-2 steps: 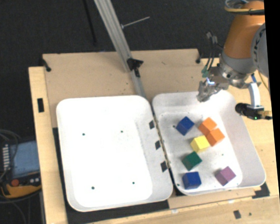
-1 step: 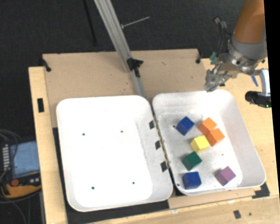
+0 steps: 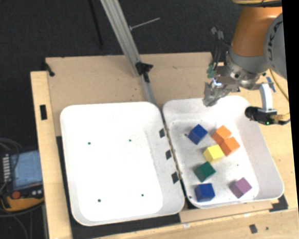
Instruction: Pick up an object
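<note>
**Pincer Above the Far Rim of the Right Bin, Nothing in Its Grip**

The gripper (image 3: 212, 97) hung over the far edge of the right bin (image 3: 263, 185), its tip pointing down toward the white rim at the bin's back left corner. Whether its fingers stood wide or narrow I cannot tell (they merged into one grey shape at this slant), and no object showed between them. Above it the arm (image 3: 253, 26) rose to the upper right, grey at the wrist with the orange band higher up.

The blocks lay in the right bin, all apart from the gripper and nearer the camera. Closest to it was a blue cube (image 3: 197, 134), sitting toward the bin's left side. Just to the right of that sat an orange block (image 3: 226, 139) (it looked like two orange cubes pressed together, though I could not be sure). A yellow cube (image 3: 213, 153) lay touching the orange one at its lower left. Below the yellow was a green cube (image 3: 204, 171), just beside it. Nearer the front rim sat a second blue cube (image 3: 204, 191), and to its right, apart from it, a purple cube (image 3: 241, 187).

The left bin (image 3: 83, 199) lay alongside, joined at the middle by small dark clips (image 3: 169, 154). Both bins rested on the wooden bench (image 3: 84, 75). A metal pole (image 3: 125, 36) slanted up from behind the bins
</note>
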### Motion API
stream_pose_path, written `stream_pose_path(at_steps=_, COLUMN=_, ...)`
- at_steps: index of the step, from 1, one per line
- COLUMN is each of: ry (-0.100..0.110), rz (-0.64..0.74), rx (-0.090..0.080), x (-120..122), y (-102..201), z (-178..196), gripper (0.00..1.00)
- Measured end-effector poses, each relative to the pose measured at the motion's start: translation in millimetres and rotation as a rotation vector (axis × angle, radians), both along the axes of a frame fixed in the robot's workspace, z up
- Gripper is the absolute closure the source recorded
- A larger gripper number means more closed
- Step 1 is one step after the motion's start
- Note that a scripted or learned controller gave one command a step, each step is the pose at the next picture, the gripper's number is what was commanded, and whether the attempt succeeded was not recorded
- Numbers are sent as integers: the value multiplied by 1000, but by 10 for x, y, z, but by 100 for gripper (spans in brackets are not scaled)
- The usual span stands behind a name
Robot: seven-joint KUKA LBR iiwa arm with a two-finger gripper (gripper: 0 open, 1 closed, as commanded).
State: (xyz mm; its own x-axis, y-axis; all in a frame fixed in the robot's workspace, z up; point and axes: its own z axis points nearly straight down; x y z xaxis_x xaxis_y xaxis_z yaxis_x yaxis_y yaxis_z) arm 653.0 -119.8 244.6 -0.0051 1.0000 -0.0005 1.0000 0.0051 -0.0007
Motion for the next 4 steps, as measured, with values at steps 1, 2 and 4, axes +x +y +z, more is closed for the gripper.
stream_pose_path(at_steps=1, ry=-1, rz=1, rx=1, x=-107, y=432, z=55, gripper=100)
stream_pose_path(at_steps=2, ry=0, rz=2, rx=2, x=-107, y=965, z=84, gripper=100)
stream_pose_path(at_steps=4, ry=3, rz=2, rx=2, x=-255, y=1835, z=38, gripper=100)
